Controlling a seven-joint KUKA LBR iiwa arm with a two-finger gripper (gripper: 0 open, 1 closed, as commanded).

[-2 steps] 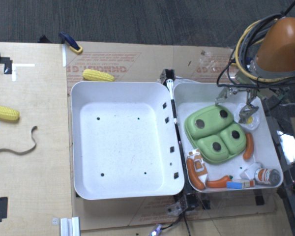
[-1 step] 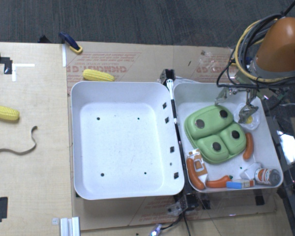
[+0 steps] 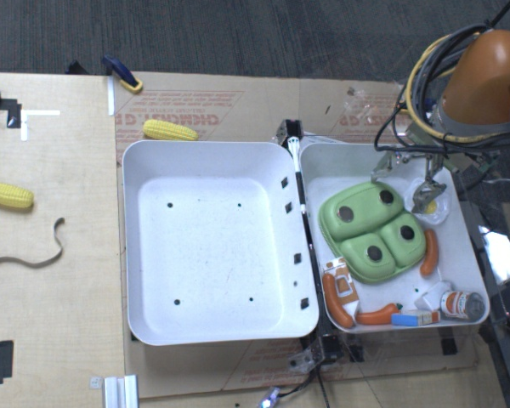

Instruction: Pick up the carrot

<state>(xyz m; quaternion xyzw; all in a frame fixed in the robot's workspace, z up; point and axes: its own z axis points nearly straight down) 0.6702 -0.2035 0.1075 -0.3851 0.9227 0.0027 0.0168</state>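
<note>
A single fixed camera looks down on the bench (image 3: 59, 313) from above, at a slant and from a middling distance — near enough to take in both white bins. The left bin (image 3: 136, 253) sits about the frame's middle, the right bin (image 3: 472, 257) toward 3 o'clock. Dark floor (image 3: 238, 15) runs along 12 o'clock — the far side — and the arm (image 3: 484, 75) enters at 2 o'clock.
</note>
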